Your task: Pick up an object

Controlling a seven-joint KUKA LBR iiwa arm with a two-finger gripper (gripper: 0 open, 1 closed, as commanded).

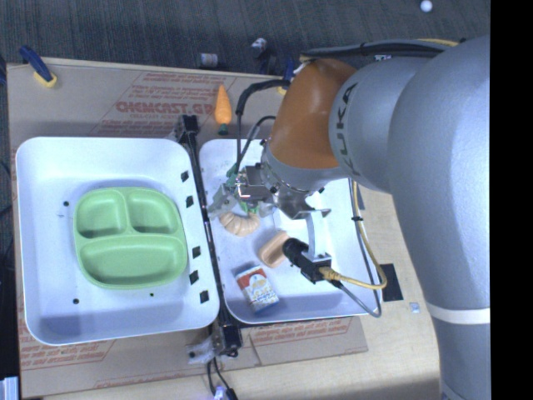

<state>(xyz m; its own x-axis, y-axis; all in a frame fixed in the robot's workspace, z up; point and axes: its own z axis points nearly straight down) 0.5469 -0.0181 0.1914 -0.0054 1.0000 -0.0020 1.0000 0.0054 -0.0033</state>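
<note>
Dark ribbed floor [125,11] beyond the bench — printed cardboard [158,98] underneath.

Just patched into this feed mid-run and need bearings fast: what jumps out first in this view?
The big grey arm with its orange band dominates the right side, reaching down into the right bin, its gripper low near that bin's left wall. A green divided tray sits in the left bin. In the right bin lie a pale ring-shaped piece, a tan lump and a small red-and-white box.
</note>
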